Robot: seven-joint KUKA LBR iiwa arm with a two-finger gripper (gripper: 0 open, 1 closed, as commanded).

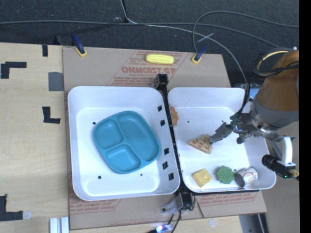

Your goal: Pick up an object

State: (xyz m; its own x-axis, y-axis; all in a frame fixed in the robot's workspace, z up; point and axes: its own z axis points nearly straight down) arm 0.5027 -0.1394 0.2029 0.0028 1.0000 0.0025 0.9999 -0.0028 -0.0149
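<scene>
The right bin (209,97) holds a tan waffle wedge (200,144) near its middle. Along its front wall lie a yellow block (201,177), a green bumpy lump (224,174) and a small silver can (246,176). A small orange piece (173,115) rests against the bin's left wall. My gripper (226,139) hangs low over the right bin, just right of the waffle wedge. It is open, with one dark finger (217,135) reaching toward the wedge's right edge and nothing between the fingers.
In the left bin (77,130) lies a blue divided plate (126,141). A yellow oblong toy (159,58) sits on the cardboard behind the bins. Black clips run along the shared wall (167,125). Cables cross the dark floor at the back.
</scene>
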